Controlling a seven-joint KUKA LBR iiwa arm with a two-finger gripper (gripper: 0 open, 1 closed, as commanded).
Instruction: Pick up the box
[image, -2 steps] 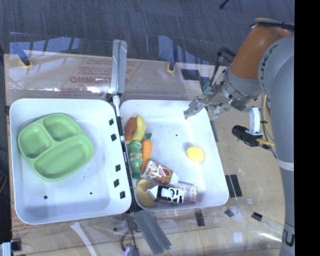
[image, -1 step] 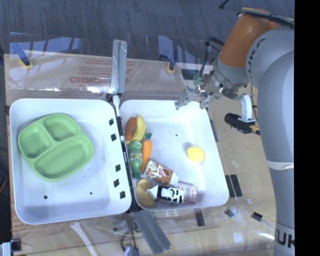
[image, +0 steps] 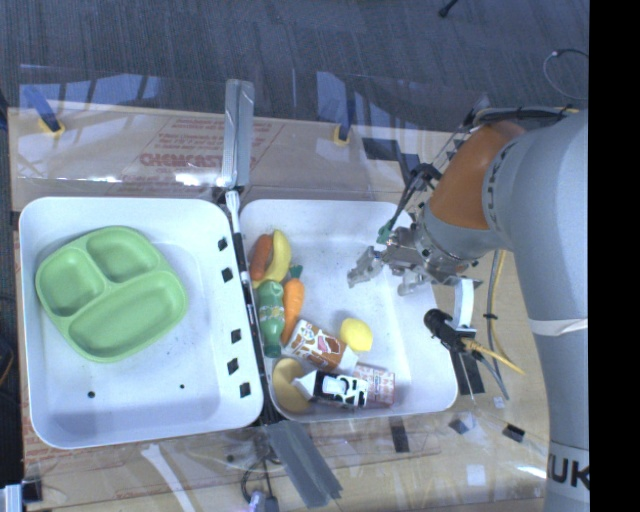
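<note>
2 white bins sit side by side; the left bin (image: 40, 400) holds a green plate (image: 110, 292). Along the right bin's (image: 420, 400) left wall lie a banana (image: 279, 254), carrot (image: 292, 298), lemon (image: 356, 335) and bottle (image: 340, 388). The box (image: 318, 345) touches the lemon, well apart from the gripper (image: 385, 272), which hangs spread, holding nothing.

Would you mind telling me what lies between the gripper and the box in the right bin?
In the camera view, the yellow lemon sits roughly between the gripper and the box; the rest is bare white floor of the right bin.
</note>
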